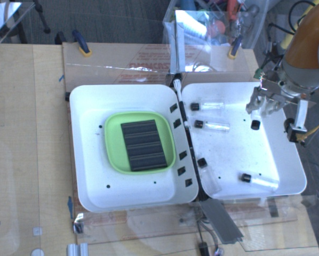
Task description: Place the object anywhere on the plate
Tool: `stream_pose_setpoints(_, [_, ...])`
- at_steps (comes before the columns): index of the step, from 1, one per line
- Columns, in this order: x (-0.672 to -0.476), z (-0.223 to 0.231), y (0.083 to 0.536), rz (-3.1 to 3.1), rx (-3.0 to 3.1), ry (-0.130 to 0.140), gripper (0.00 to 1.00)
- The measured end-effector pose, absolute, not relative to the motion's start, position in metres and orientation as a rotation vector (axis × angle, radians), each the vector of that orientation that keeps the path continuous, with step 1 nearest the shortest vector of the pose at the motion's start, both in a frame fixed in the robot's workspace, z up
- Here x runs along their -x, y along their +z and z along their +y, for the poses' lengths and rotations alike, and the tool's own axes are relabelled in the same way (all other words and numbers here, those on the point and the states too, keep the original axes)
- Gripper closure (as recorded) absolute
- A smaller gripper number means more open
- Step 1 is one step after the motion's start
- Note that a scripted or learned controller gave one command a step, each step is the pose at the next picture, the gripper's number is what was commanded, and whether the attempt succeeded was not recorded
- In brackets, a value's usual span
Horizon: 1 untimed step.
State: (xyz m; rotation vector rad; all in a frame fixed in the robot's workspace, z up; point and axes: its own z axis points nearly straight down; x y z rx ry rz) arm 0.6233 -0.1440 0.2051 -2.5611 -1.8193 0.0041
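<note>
A light green square plate (pixel 112 143) lies in the left bin (pixel 85 159). A dark grey ridged block (pixel 143 145) rests flat on the plate, covering its middle. Clear vials with black caps lie in the right bin (pixel 287 164): one at the back (pixel 206 106), one just in front of it (pixel 213 126), one near the front right (pixel 260 181). A small black cap (pixel 255 124) sits alone below the gripper. My gripper (pixel 262 104) hangs over the right bin's back right part, above that cap and apart from the vials.
Another black-capped vial (pixel 203 165) lies against the divider between the bins. Black clips (pixel 181 140) line that divider. A clear box of colourful items (pixel 218 15) stands behind the bins. Bare wooden bench (pixel 26 143) spreads to the left.
</note>
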Motion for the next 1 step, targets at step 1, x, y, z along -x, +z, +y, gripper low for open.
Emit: stream_pose_setpoints(1, [-0.6233, -0.144, 0.2053, -1.819, 2.561, 0.004, 0.0])
